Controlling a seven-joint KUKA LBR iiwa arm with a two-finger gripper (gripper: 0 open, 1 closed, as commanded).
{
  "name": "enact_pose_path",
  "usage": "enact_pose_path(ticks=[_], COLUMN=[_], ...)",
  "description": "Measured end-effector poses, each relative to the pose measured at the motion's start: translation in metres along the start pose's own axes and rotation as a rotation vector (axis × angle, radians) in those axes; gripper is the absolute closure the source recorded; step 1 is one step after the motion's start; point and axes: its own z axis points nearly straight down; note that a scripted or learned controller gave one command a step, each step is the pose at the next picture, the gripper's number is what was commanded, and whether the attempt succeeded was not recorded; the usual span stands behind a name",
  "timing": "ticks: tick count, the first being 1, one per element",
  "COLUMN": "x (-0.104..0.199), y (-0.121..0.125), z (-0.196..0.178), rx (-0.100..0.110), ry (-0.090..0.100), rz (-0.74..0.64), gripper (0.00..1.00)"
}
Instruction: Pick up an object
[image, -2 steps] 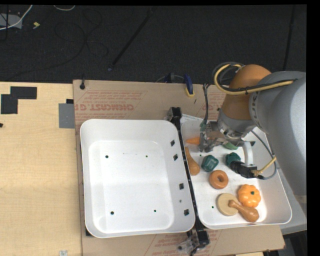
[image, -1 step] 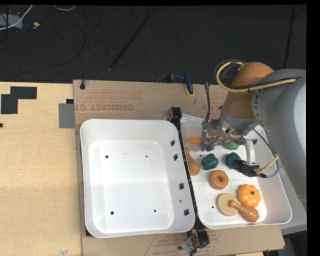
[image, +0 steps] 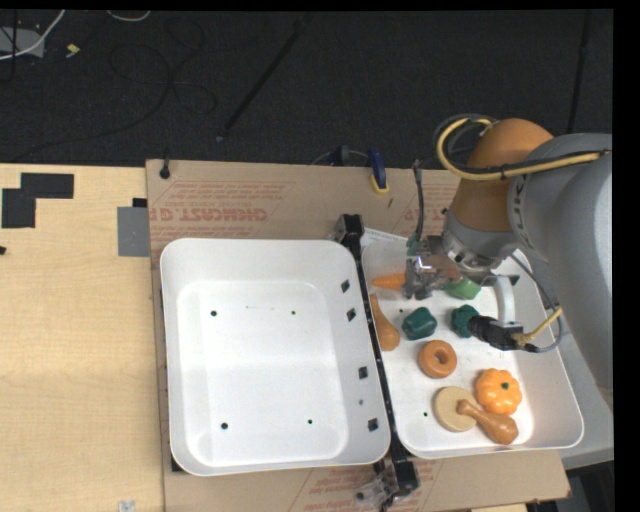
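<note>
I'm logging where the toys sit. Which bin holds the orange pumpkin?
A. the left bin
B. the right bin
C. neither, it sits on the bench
B: the orange pumpkin lies in the right bin, near its front corner beside the orange ring.

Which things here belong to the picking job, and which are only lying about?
Job:
gripper
orange carrot-like piece
green block
orange ring
small pumpkin
right bin

Lying about:
left bin
cardboard sheet
blue clamp
</note>
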Motion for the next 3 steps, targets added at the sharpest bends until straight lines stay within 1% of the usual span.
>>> enact_pose_path(ticks=[1, 2, 3], x=[0.011, -0.002, -0.002], y=[-0.01, -0.007, -0.007], z=[0.033, 0.031, 0.021], rx=[0.002, -0.003, -0.002], ry=[0.001, 0.0, 0.001], rz=[-0.005, -0.008, -0.008], gripper=[1.0, 1.0, 1.0])
